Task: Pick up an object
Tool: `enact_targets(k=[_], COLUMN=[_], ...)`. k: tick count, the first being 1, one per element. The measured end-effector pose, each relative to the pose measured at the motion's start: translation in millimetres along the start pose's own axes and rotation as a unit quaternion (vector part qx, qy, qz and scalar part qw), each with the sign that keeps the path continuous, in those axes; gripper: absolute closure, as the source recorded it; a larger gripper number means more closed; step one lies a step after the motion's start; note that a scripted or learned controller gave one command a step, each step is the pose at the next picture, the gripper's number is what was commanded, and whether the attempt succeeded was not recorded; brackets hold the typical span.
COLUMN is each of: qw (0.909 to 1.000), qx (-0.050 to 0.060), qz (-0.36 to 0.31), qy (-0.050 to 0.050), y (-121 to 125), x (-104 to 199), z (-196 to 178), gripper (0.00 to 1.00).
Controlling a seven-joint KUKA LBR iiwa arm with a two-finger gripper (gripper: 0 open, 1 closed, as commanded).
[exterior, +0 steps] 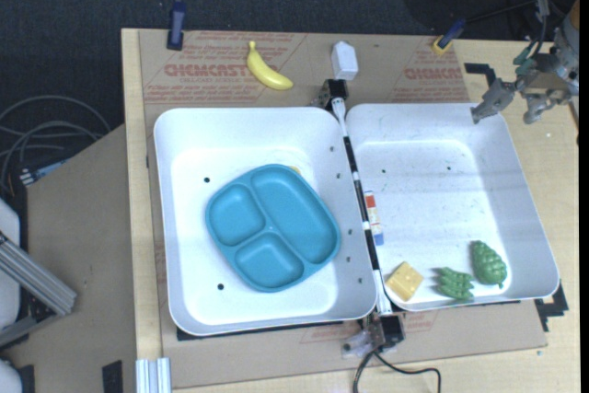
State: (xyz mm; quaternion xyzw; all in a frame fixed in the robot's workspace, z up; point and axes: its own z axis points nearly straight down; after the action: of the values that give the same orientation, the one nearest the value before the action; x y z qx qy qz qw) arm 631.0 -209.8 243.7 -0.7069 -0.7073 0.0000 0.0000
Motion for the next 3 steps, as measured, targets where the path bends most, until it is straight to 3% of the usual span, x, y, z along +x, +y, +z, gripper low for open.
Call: enact_targets(k=[1, 2, 3], qw=[1.0000, 1.0000, 1.0000], qx=[0.001, 0.002, 0.002], qz=[-0.002, 0.000, 0.000], qy=[0.004, 0.001, 0.003], y=[-41, -116, -152], x=[-7, -6, -9], z=[157, 160, 160], gripper=[0.00, 0.00, 0.00])
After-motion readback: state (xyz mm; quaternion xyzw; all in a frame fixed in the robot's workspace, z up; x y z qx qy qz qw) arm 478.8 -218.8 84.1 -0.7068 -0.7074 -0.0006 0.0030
